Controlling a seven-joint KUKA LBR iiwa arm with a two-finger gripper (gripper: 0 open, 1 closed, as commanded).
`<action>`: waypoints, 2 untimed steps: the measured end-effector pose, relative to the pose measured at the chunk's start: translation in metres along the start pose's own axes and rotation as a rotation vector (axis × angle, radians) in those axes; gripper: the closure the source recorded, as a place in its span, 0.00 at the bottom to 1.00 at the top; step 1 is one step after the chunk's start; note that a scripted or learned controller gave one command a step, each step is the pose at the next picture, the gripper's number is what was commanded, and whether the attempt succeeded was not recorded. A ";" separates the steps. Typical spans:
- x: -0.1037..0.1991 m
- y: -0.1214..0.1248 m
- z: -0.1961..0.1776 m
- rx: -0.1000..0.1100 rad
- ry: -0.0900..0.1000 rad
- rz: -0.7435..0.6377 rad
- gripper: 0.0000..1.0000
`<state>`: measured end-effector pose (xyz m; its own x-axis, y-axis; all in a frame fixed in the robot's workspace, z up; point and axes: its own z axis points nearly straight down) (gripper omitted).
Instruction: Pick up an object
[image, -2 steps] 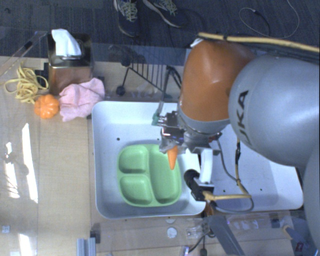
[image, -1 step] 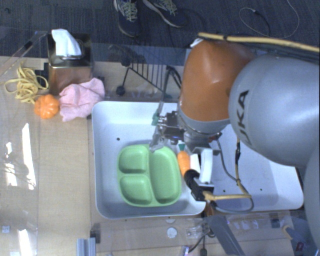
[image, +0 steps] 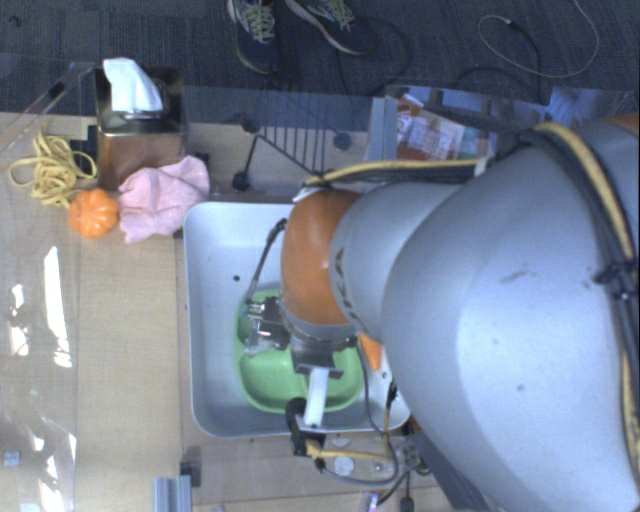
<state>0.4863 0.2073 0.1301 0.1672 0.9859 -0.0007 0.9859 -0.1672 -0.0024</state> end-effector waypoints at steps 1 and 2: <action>-0.044 0.009 -0.166 -0.005 0.001 -0.315 0.00; -0.078 0.020 0.016 -0.023 0.007 -0.080 0.00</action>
<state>0.4929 0.1273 0.1146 0.0876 0.9961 0.0053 0.9959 -0.0877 0.0208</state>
